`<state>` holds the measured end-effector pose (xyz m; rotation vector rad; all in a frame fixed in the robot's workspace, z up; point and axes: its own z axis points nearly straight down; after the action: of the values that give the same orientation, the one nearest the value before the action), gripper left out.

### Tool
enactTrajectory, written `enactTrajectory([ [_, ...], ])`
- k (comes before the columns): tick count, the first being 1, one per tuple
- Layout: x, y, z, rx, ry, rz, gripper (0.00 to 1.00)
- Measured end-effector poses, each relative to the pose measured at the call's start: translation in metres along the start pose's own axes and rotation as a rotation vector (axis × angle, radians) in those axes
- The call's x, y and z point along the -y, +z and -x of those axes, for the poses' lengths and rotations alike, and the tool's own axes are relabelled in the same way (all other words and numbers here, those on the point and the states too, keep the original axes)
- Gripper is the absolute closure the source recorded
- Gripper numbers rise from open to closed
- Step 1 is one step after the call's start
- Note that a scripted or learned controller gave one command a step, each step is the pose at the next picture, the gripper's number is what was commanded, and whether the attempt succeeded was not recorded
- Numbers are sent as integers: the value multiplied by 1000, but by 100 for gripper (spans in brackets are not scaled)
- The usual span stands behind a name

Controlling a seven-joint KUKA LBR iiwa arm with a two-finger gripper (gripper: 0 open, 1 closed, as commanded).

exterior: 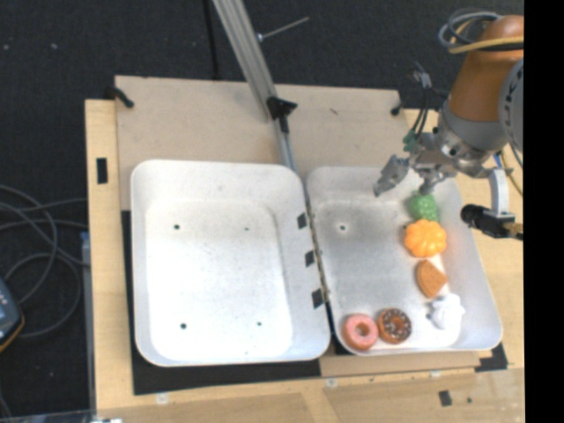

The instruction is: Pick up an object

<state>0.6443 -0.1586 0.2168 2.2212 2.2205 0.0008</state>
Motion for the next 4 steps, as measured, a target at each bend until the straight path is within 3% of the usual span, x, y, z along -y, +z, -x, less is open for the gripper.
enactTrajectory([
  [1, 0, -11, 0, 0, 0, 1, 100],
  [2, 44, 17, -78, -2, -5, -3, 100],
  [4, 144, 16, -158, -1, -2, -1, 100],
])
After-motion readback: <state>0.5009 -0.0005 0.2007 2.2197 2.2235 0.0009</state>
